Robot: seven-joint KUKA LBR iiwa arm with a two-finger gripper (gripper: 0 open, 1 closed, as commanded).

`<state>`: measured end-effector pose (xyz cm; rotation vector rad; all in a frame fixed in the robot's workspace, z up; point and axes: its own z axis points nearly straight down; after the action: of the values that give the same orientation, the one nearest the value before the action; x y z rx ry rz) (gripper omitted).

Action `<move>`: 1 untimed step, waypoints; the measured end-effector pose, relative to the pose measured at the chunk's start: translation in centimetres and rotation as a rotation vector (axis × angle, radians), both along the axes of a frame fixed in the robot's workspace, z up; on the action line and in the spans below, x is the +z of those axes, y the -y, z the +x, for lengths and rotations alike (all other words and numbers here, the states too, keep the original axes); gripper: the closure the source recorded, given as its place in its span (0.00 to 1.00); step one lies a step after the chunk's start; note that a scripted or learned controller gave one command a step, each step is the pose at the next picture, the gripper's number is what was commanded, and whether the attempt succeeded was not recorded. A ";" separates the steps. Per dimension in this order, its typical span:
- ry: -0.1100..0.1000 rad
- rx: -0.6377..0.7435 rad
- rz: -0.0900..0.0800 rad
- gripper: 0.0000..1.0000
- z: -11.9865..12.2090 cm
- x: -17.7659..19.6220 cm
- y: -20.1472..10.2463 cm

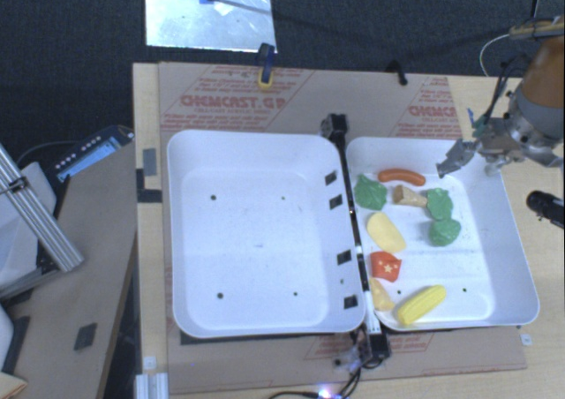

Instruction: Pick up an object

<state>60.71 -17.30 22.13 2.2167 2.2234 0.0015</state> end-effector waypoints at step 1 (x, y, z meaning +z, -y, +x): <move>-0.009 0.003 0.005 0.00 -3.2 -14.1 -5.8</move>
<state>57.49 -11.51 7.99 2.2203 2.2345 -0.0027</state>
